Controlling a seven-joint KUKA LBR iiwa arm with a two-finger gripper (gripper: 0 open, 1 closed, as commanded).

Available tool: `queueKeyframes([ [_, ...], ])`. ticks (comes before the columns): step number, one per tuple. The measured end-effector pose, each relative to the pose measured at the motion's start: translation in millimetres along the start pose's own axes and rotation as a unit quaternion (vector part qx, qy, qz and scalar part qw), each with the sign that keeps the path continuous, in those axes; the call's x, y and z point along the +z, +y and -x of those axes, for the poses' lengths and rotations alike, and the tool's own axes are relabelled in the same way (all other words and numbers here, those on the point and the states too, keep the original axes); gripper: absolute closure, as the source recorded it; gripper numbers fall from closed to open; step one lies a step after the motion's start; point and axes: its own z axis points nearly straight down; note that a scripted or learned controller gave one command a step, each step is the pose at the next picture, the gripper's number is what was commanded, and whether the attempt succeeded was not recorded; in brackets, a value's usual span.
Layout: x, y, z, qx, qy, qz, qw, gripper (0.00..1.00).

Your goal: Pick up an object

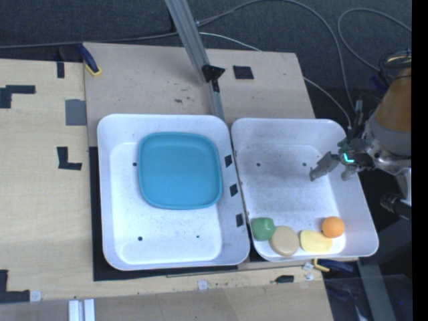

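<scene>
Nearest the camera I see four small things in a row along the front edge of the right bin [348, 199]: a green piece [263, 228], a tan piece [285, 240], a yellow piece [314, 241] and an orange ball [332, 227]. They lie well below my hand [333, 167], toward the front, the ball the closest to it. The hand hangs over the right side of that bin with its two fingers [321, 166] spread apart and nothing between them. Far off to the hand's other side, the left bin [110, 179] holds a blue plate [179, 170]. Both bins sit on the worktop [40, 179].
</scene>
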Motion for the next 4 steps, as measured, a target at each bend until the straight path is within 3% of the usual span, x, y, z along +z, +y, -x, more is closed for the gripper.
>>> queueKeyframes([
  [1,0,0,0,0.0,0.0,0.0,1.0,0.0],
  [3,85,14,4,0.0,0.0,0.001,1.0,0.0],
  [4,104,14,4,0.0,-0.001,0.0,1.0,0.0],
])
